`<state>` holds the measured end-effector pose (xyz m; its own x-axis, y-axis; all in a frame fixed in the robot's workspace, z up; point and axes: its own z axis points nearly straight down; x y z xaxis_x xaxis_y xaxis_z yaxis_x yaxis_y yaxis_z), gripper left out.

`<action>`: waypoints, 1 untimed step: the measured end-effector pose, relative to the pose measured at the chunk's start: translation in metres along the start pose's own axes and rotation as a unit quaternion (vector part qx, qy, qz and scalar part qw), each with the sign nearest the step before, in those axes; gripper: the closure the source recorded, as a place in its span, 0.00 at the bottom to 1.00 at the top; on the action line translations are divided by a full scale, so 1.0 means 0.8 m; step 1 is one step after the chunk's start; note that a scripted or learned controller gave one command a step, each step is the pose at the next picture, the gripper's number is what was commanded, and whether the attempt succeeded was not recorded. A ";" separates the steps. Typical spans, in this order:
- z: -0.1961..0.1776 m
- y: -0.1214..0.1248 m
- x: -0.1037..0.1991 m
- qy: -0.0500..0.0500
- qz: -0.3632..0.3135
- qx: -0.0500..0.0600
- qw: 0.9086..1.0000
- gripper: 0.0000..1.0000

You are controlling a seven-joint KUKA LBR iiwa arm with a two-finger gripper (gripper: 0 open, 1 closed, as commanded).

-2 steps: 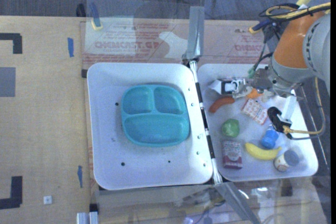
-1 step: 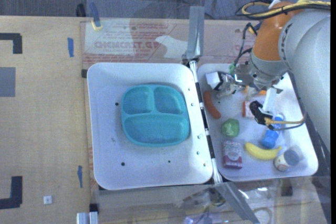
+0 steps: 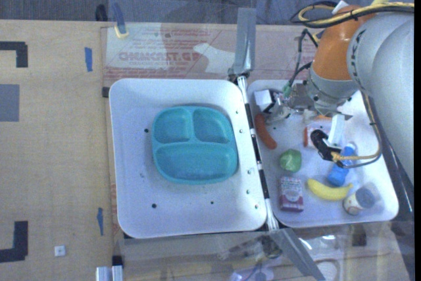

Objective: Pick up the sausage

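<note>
Reaching in from the right, the grey arm [image 3: 388, 56] with its orange band hangs over the upper part of the right bin [image 3: 388, 207], and its pincer [image 3: 281, 105] sits low near that bin's upper left corner. Whether the pincer is apart or together I cannot tell; the wrist hides most of it and what shows is too small to read.

To the pincer's left lies the left bin [image 3: 131, 207], and in it the teal divided plate [image 3: 195, 143], well apart from the pincer and below its level in the view.

Everything else is in the right bin, below the pincer. Farthest down and to the right is the yellow banana [image 3: 329, 189], with a blue block [image 3: 337, 174] just above it and a small round grey and tan thing [image 3: 360, 199] at the bin's lower right. Straight down, a dark red packet [image 3: 291, 194] lies near the bin's lower edge, and a green ball-like thing [image 3: 290, 159] rests between that packet and the pincer.

The sausage [image 3: 264, 130] is the nearest of all: just below the pincer and slightly left, hard against the wall that divides the bins. Its long axis runs down the view with a slight slant, upper end leftward, lower end rightward. Nothing appears to be clamped yet. By my reading, the coming move is a short shift down-left, closing across the sausage's narrow width; the wall beside it leaves little room for the finger on that side.
</note>
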<state>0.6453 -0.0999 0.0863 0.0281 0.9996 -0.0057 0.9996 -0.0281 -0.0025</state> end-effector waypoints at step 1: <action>0.000 0.004 0.000 0.000 -0.004 0.005 1.000 0.00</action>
<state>0.6483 -0.0997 0.0860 0.0202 0.9998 -0.0057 0.9997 -0.0202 -0.0119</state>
